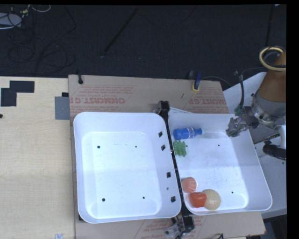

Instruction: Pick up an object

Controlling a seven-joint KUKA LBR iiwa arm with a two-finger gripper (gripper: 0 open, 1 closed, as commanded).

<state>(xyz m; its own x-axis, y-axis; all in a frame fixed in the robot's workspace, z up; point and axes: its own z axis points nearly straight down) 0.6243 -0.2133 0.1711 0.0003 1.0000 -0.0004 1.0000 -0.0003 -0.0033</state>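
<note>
two white bins [122, 123], blue bottle [187, 133], three balls [198, 199]

Robot lab — cardboard-lined bench [121, 95], loose cables [28, 14].

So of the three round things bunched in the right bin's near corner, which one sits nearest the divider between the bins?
The pale pink round object, right beside the divider. The red round one and the cream-yellow ball lie below it, farther right.

A: The arm [273, 88] gets chopped off at the right side, so you just see the orange band and wrist.

B: Yeah, and the gripper [233, 127] is a blurry grey lump. The green thing [180, 148] by the blue bottle [187, 133] is too small to identify.
</note>
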